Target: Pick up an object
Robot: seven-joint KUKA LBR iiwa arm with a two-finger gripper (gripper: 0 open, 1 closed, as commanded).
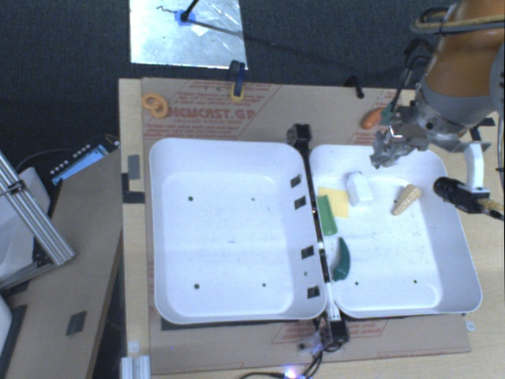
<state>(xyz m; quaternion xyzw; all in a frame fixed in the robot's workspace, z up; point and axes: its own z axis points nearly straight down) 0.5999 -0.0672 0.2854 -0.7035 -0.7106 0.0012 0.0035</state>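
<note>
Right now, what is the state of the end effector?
End effector: above the right bin's far edge; open or closed cannot be told.

This looks like a robotics lab. Two white bins (229, 235) sit fixed on a cardboard-covered desk (205, 109) over dark carpet (63, 54). Aluminium framing (28, 219) and loose cables (312, 358) lie beside them.

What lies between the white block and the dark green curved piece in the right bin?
In the camera view, the yellow square and green bar lie between the white block and the dark green curved piece, then bare bin floor.
</note>
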